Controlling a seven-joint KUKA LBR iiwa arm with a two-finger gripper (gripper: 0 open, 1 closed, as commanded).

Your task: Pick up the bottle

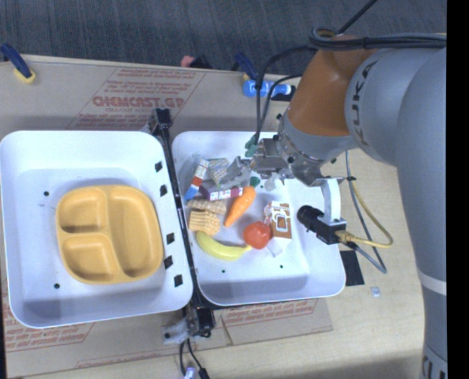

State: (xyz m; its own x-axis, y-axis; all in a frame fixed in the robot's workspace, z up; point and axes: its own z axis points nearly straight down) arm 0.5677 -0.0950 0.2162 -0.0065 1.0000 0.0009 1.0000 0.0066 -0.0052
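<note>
- Among the clutter in the right bin [317,279], a small dark item with a purple end is taken to be the bottle [217,191]. It lies on its side in the upper left of the pile, though it is too small to be identified with certainty.
- Just beside it, towards the bin's left wall, a red and blue packet [195,185] is seen, with a grey wrapped item [215,168] just above.
- Below the bottle a waffle-like biscuit [204,214] is placed, and beneath that a banana [219,248].
- To its right a carrot [239,204] is set at a slant, with a tomato [257,234] and a small carton [280,218] further right.
- The gripper [256,164] is held low over the pile's upper edge, near the carrot's tip and right of the bottle; whether the claw is open or closed, or has hold of anything, cannot be told.
- A yellow divided tray [108,233] is held in the left bin [17,290].
</note>
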